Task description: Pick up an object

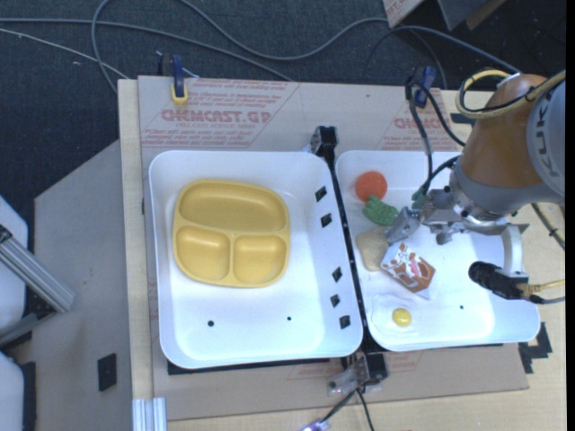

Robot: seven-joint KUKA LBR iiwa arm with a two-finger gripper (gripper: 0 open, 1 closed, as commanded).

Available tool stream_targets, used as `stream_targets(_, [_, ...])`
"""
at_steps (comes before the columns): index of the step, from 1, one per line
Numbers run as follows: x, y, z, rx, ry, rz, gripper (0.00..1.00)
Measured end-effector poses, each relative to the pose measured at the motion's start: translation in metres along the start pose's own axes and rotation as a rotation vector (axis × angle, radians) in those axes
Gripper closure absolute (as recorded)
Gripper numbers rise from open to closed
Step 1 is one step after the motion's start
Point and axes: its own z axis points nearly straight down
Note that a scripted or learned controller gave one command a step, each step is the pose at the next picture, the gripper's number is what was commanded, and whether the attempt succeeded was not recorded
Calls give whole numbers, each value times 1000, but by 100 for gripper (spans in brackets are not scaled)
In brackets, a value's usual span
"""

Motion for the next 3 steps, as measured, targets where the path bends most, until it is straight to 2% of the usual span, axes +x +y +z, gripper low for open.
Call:
stream_targets(1, [4,8,58,-5,-1,1,0])
stream_targets(2, [4,9,59,-7,-1,0,0])
stream_targets(3, [6,11,47,-14,1,1,100])
